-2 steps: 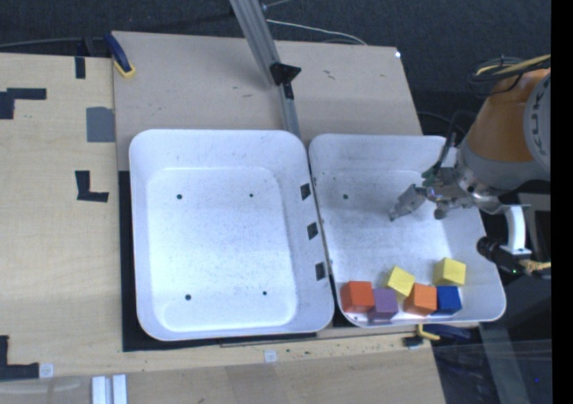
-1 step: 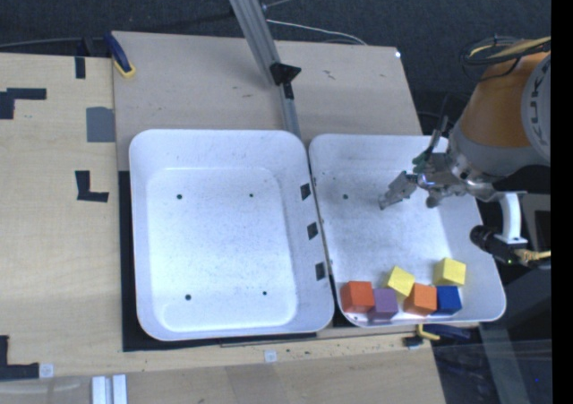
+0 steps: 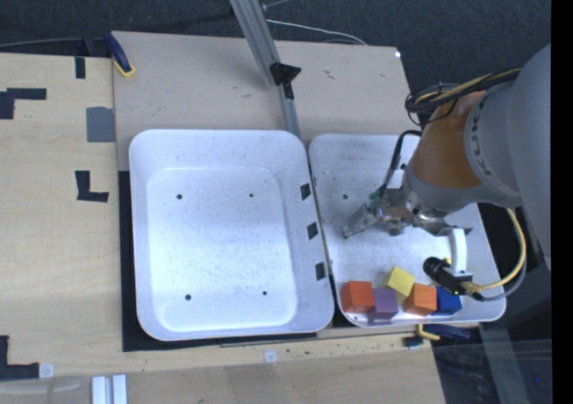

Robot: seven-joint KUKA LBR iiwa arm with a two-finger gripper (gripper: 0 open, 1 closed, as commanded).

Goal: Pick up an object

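Blocks (image 3: 394, 295) clustered at right bin (image 3: 345, 165) near edge; gripper (image 3: 358, 225) above, grip state unclear.

Smooth white plastic bins (image 3: 152, 214), matt wooden bench (image 3: 54, 241)

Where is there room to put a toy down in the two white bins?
The left bin has bare floor from wall to wall. In the right bin, the patch near the far wall is free. Its near corner is crowded with blocks, and the gripper hangs over the middle.
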